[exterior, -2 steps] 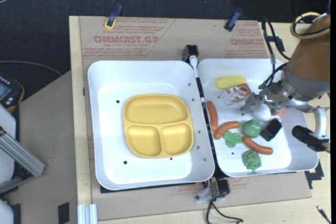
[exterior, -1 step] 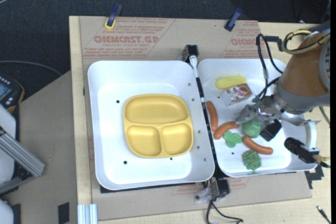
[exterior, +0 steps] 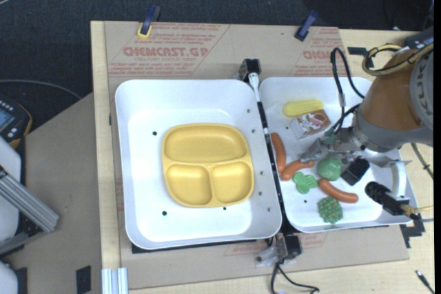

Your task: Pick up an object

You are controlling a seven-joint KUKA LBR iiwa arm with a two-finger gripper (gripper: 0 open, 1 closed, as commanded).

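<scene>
The right bin (exterior: pixel 296 217) holds toy food: a yellow corn cob (exterior: pixel 303 107), a small red-and-white packet (exterior: pixel 312 122), an orange sausage (exterior: pixel 278 150) along the left wall, another orange sausage (exterior: pixel 296 168), a third sausage (exterior: pixel 339 191), a green piece (exterior: pixel 304 182), a green round piece (exterior: pixel 329 167) and a green broccoli-like piece (exterior: pixel 330 210). My gripper (exterior: pixel 331 148) hangs low over the middle of that bin, just above the green round piece. The wrist hides the fingertips.
The left bin (exterior: pixel 138 148) carries a yellow three-compartment tray (exterior: pixel 207 163). A black divider (exterior: pixel 262 124) separates the bins. The arm with its orange band (exterior: pixel 389 96) and cables fills the right bin's right side. Cardboard lies under both bins.
</scene>
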